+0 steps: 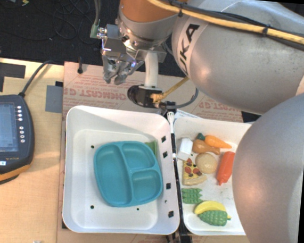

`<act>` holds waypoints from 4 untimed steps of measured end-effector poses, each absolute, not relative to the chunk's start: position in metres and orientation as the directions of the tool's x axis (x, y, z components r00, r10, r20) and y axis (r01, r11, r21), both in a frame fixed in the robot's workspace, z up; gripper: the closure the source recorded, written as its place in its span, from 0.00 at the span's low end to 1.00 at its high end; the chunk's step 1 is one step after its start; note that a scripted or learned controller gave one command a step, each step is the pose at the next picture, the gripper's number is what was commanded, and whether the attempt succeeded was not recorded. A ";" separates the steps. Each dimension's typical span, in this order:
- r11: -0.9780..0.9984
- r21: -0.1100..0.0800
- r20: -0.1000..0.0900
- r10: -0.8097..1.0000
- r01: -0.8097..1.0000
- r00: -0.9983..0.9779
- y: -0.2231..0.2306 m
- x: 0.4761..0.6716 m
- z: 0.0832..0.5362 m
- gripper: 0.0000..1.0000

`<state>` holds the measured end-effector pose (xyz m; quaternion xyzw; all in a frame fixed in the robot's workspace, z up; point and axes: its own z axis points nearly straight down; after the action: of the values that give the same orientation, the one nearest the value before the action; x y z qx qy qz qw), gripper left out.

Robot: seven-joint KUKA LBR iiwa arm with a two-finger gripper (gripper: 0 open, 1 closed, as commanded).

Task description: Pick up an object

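My gripper hangs high above the back edge of the left bin, with nothing between its fingers, which look close together. A teal divided tray lies in the left bin, with a green thing peeking out behind its back right corner. The right bin holds toy food: a carrot, a red pepper, a round beige piece, a pizza slice, a white block, a yellow banana and green pieces. The arm hides the right bin's right part.
A tablet-like pendant lies on the bench left of the bins. A cardboard sheet sits under the bins. The big grey arm fills the upper right.
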<state>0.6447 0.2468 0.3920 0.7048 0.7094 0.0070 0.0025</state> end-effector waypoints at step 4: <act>0.018 -0.010 -0.005 1.000 1.000 -0.018 0.248 0.642 0.400 1.00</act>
<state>0.6419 0.2479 0.3997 0.7007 0.7134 -0.0053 -0.0016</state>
